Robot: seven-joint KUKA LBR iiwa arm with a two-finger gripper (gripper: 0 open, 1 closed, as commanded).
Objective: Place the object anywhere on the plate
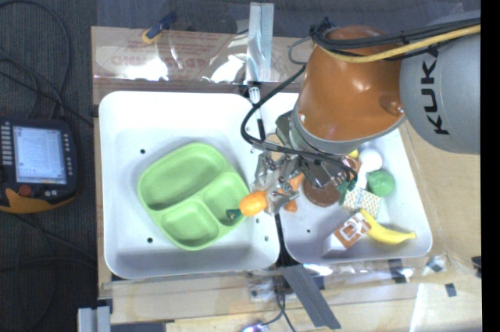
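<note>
The grey arm (449, 96) reaches in from three o'clock, and the letters "KU" run down its casing in black. Its orange band (351, 84) hangs over the divider between the two white bins. Below it the tool (273, 186) sits at the divider, with a small orange carrot-like object (252, 204) at its tips, just over the green plate's (195, 194) four o'clock rim; whether the tool is closed on it I cannot tell. The plate lies in the left bin (125, 127). In the right bin (418, 233) lie a banana (387, 231), a green ball (381, 182), a patterned packet (363, 203) and a small printed box (351, 229), its print too small to read.
</note>
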